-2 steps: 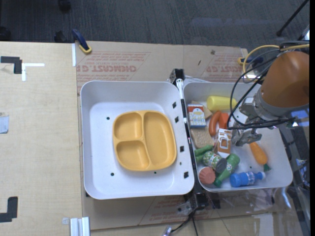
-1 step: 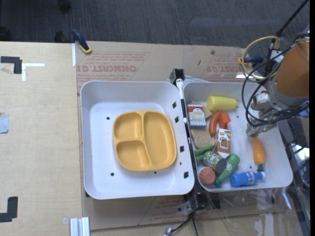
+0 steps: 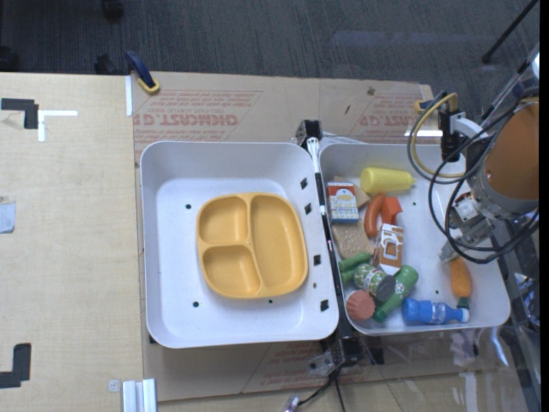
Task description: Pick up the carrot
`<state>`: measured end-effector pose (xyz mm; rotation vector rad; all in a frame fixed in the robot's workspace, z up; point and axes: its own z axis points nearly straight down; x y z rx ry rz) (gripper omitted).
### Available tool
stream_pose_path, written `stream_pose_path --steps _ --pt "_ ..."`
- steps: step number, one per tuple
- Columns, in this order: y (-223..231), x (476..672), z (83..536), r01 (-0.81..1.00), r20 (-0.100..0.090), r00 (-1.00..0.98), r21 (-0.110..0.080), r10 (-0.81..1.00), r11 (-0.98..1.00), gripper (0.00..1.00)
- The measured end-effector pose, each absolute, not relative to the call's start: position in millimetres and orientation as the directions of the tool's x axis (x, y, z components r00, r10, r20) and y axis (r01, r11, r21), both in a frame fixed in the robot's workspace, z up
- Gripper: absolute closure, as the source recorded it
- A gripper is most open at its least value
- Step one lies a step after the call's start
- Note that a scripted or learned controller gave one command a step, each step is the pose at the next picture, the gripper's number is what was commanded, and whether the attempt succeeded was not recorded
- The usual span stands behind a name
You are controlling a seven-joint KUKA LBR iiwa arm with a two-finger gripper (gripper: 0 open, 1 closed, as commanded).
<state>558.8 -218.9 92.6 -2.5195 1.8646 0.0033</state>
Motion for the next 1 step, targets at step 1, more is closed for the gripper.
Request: stream_pose_path --steps 1 --pt "-130.5 568.2 138.8 -0.986 -0.004 0.167 -0.004 -0.986 -0.167 1.00"
